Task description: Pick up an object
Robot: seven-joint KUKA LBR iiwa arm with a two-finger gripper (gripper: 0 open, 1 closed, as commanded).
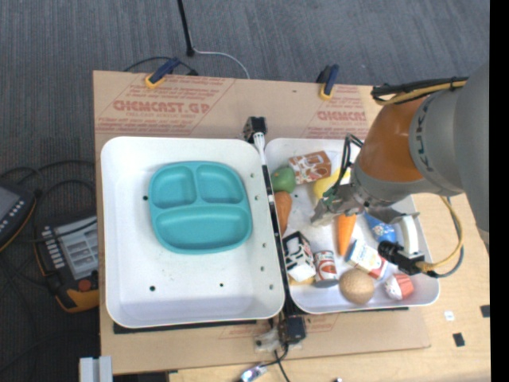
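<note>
The arm [413, 146] comes in from the bench's [159, 106] right edge, its orange band over the back of the right bin [421, 297] and its wrist bent down toward that bin's middle. The jaws [338, 204] sit low among the clutter, just behind an orange cone-shaped carrot [345, 232] and beside a yellow piece [323, 187]. How wide the jaws stand I cannot tell; dark metal and shadow hide the tips, and nothing shows clearly between them.

Two white bins lie side by side on the bench. The left bin [127, 293] holds one teal tray [200, 207] with three compartments, set a little back of centre.

The right bin holds the things to pick. Along its left wall lie one green ball [282, 179], a second carrot [283, 208] and one black-and-white carton [298, 255]. Near the back wall lies one brown box [310, 165]. Near the front sit one small can [325, 266] and one tan ball [357, 286], close together. A red cup [400, 286] lies at the front right corner. Between the cone carrot and the cup lie a white carton with orange marks [366, 257] and a blue and white piece [384, 231]; what these are exactly is hard to tell.

Two clamps [161, 72] with yellow grips sit at the bench's back edge.
</note>
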